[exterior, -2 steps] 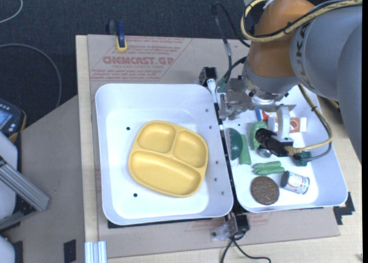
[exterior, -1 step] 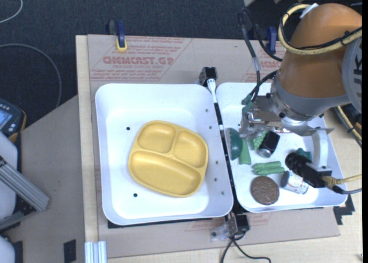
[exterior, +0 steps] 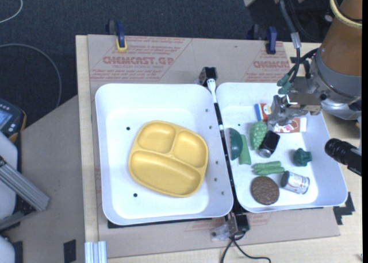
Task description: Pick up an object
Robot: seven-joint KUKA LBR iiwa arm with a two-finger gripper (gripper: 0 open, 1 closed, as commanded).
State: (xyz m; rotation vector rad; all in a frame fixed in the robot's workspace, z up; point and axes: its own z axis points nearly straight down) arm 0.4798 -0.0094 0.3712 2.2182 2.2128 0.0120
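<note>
The right bin (exterior: 329, 170) holds several small objects. A bumpy light-green piece (exterior: 257, 133) lies beside a black cylinder (exterior: 268, 143). Just behind them is a red and white carton (exterior: 294, 124), partly covered by my gripper (exterior: 278, 118). The gripper hangs over the bin's back middle, right above the carton and the black cylinder. Toward the front lie a green pod (exterior: 268, 168), a brown disc (exterior: 265, 190), a small tin can (exterior: 295, 182) and a dark green knob-like toy (exterior: 301, 155). A dark green curved piece (exterior: 236, 143) rests by the bin's left wall.
The left bin (exterior: 115, 112) holds a yellow divided plate (exterior: 168, 157). A black clamp (exterior: 208, 75) sits where the two bins meet at the back. The arm's grey and orange body (exterior: 345, 43) looms over the right bin's back right corner.
</note>
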